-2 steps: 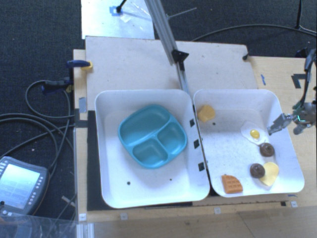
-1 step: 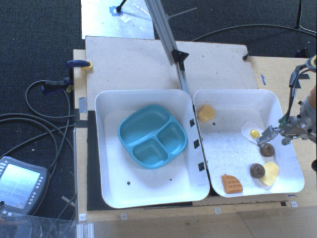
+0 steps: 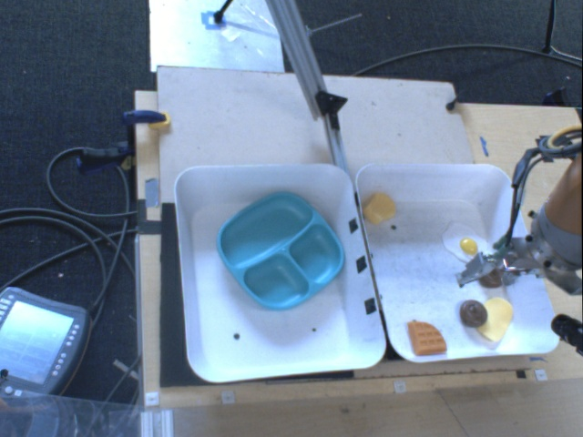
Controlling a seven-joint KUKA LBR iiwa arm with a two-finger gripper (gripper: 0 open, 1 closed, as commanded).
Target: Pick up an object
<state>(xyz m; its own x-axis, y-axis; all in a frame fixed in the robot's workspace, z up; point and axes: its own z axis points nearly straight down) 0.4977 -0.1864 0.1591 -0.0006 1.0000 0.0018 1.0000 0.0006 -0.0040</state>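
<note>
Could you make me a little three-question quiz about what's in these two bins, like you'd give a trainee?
1. True or false: the blue divided plate lies in the left bin.
2. Which lies nearest the gripper? A) fried egg B) orange cracker C) yellow lump
3. Fill in: the brown round piece touches a pale yellow ____-shaped piece.

Key: 1 true; 2 A; 3 heart.
</note>
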